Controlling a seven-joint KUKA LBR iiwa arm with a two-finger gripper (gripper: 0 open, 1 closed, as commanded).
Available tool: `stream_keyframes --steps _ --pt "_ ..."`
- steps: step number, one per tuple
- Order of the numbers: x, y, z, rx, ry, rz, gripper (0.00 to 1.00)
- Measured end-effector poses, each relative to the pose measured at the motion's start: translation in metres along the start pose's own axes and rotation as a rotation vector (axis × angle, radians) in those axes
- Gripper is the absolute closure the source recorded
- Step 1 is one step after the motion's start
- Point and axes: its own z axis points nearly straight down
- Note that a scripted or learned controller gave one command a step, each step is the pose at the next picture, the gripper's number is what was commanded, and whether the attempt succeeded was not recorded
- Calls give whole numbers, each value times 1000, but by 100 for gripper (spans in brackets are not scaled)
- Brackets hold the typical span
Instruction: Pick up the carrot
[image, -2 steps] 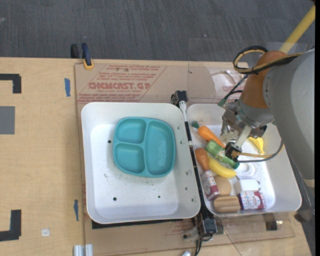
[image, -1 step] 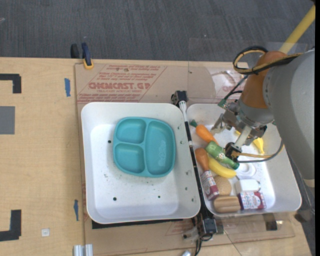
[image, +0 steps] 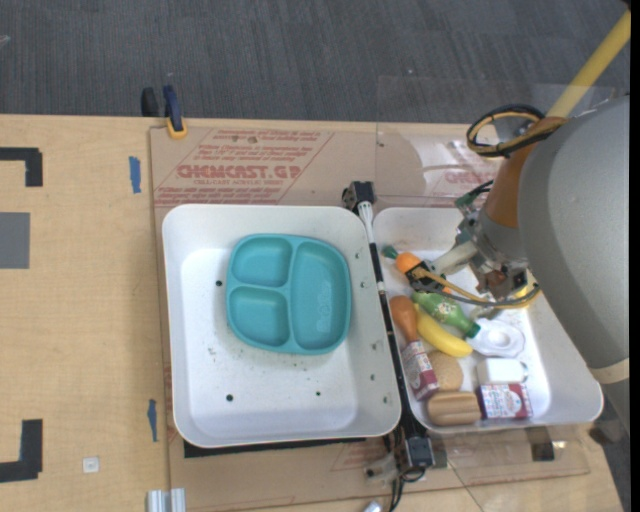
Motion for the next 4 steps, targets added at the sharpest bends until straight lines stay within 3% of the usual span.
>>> stream_keyframes --steps 1,2,3,4 --pt "0 -4 0 -3 1 140 0" --pt "-33 47 -136 2 -5 -112 0" --pt "-58 -8 -10 6 -6 -127 0" --pt "-3 4 -1 -2 -5 115 0"
